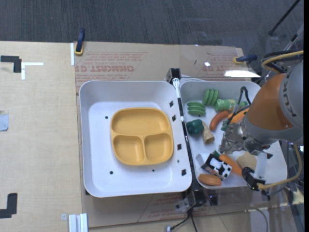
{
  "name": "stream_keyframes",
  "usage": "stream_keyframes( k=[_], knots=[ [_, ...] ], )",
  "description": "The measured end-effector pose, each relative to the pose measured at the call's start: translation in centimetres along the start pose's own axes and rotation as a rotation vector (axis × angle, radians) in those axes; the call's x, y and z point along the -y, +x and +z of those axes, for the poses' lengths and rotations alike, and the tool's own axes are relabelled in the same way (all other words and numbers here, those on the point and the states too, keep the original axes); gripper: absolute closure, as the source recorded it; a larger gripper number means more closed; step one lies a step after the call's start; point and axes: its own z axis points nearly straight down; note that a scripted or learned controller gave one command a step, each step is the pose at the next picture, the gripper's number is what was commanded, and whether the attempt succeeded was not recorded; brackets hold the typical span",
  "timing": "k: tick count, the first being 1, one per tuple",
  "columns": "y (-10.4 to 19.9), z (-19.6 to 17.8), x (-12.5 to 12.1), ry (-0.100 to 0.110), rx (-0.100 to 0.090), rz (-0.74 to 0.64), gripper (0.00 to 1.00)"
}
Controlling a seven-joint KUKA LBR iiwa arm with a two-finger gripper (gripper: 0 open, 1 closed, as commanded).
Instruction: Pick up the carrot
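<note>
My gripper (231, 143) hangs low in the right bin (275, 162), but I cannot tell how it stands. One carrot (229, 164) lies near the bin's front edge, touching one black-and-white toy (217, 166). The left bin (91, 129) holds one yellow divided plate (142, 135).

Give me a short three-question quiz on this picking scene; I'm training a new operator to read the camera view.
1. True or false: the yellow divided plate lies in the left bin.
2. Which bin holds the toy food pieces? A. left B. right C. both
3. Fill in: the arm hangs over the ____ bin, near the orange carrot-like piece.

Key: 1 true; 2 B; 3 right
</note>
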Motion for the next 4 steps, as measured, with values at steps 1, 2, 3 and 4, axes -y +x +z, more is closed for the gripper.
stream_keyframes(
  k=[1, 2, 3, 4],
  knots=[
    [0.0, 0.0, 0.0, 0.000, 0.000, -0.001, 0.00],
    [-2.7, 0.5, 0.5, -0.005, -0.006, 0.117, 0.00],
    [0.3, 0.6, 1.6, -0.008, 0.002, 0.173, 0.00],
    [-0.6, 0.6, 1.3, -0.010, -0.002, 0.534, 0.00]
  ],
)
